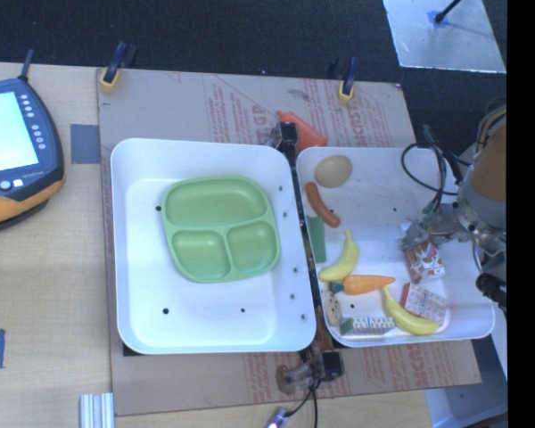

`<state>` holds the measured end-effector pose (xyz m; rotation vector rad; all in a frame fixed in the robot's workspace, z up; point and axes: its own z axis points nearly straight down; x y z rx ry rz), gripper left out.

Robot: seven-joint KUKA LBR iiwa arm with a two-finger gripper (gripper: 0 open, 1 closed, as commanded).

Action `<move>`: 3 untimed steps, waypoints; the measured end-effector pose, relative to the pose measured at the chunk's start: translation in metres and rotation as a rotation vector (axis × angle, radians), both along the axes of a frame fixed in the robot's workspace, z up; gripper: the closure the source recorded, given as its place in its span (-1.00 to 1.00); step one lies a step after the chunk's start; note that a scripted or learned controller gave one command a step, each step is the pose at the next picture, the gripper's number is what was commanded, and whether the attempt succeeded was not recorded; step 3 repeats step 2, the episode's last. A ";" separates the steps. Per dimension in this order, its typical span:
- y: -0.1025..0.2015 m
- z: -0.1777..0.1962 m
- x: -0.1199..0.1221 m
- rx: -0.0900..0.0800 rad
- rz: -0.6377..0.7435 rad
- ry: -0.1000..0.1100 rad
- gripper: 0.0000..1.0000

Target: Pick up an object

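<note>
1. We're early on, by our reckoning: nothing looks lifted, and the food toys lie in the right bin (374, 163) at center right of the frame.
2. Our claw (428, 230) sits at the right edge just over a small packet (424, 261); honestly we can't tell whether it's grasping anything.
3. The grab and lift are left.

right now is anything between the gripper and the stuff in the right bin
Nothing visible blocks it. The gripper is already low over the right bin, right at a small red-and-white packet. The carrot and bananas lie farther left with open bin floor between.
</note>
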<state>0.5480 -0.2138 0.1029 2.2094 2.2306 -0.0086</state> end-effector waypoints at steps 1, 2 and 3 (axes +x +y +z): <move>0.088 -0.010 -0.007 0.005 -0.001 -0.003 1.00; 0.133 0.089 0.028 0.006 -0.004 -0.001 1.00; 0.133 0.089 0.028 0.006 -0.004 -0.001 1.00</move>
